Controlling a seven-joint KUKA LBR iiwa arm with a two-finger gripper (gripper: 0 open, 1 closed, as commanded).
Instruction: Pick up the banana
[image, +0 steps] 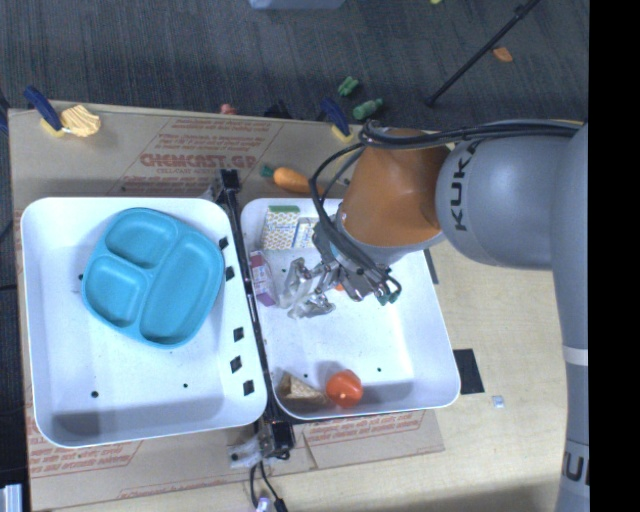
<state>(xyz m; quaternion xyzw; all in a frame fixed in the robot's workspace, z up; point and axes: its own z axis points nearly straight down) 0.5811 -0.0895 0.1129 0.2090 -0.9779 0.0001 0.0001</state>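
Left bin (60, 400): shallow white plastic, holding a smooth blue three-compartment plate (152, 275) with rounded edges, lying tilted toward the upper left. Right bin (425, 345): a printed carton (282, 229) at the upper left corner, a purple-pink packet (260, 278) along the left wall, a brownish wedge (298, 388) and a glossy round orange-red tomato (344, 388) side by side at the near wall. The gripper (312, 290), a cluster of bare metal, hangs over the bin's middle below the orange band (395, 200); whether the jaws are apart or closed cannot be told. No banana can be made out with certainty.
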